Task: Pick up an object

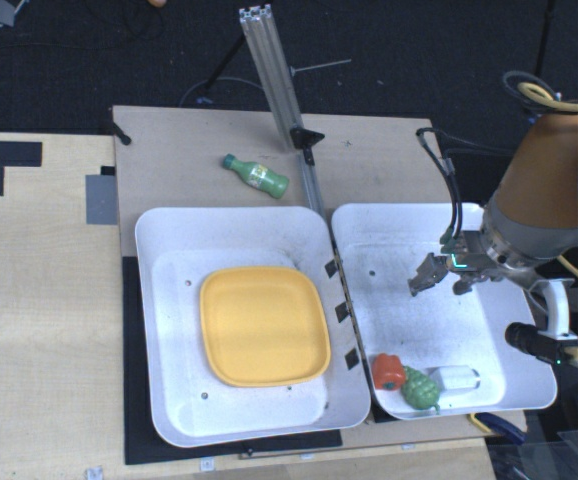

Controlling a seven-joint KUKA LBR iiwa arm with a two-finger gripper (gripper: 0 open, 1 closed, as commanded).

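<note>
My gripper [441, 280] hangs over the middle of the right bin [389, 238], with its two dark fingers spread apart and nothing between them. At that bin's front edge lie a red object [388, 371], a green bumpy object [420, 389] and a pale white object [456, 377], all well in front of the gripper. A yellow square plate [264, 324] lies flat in the left bin [169, 238]. A green bottle [256, 176] lies on its side on the bench behind the left bin.
A metal rail [275, 68] slants up from the bench behind the bins. Black clips [341, 311] sit along the seam between the two bins. The arm's grey body and cables [539, 198] stand over the right bin's right side.
</note>
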